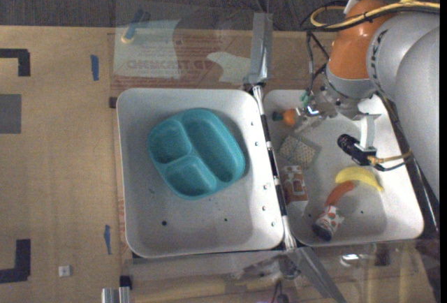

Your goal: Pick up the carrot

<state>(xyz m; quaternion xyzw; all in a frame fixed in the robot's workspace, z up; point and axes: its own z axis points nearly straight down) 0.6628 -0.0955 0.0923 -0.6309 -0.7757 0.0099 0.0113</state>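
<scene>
The two-finger metal gripper (305, 113) is positioned in the right shallow white bin (401, 221); its finger state cannot be told. The small orange carrot (289, 115) lies just beside it, at the bin's upper-left corner.

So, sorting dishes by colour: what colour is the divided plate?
Teal, a blue-green; the divided plate shows clearly in the camera view.

Smooth teal plastic plate (197, 152) (slightly glossy), matt white bins (140, 225).
</scene>
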